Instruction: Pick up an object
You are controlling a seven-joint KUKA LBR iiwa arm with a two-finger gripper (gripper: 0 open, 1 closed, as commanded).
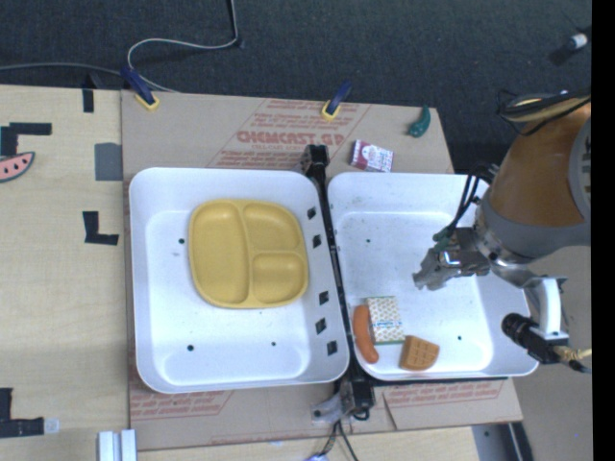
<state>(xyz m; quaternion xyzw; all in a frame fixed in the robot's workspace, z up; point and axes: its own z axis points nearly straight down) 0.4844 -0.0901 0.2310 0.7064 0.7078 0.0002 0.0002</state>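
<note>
**Gripper over the right bin, holding nothing**

A small printed carton lies in the right bin, an orange sausage touching one side, a waffle-like piece beside it. The gripper hovers near the carton, fingers seemingly parted, nothing between them. Beyond, a yellow divided plate sits in the left bin.

The bench was viewed from above by one fixed camera, tilted slightly. Both white bins were framed, moderately near.

Red print reading "CHEMCAST GP" runs across the cardboard sheet
</note>
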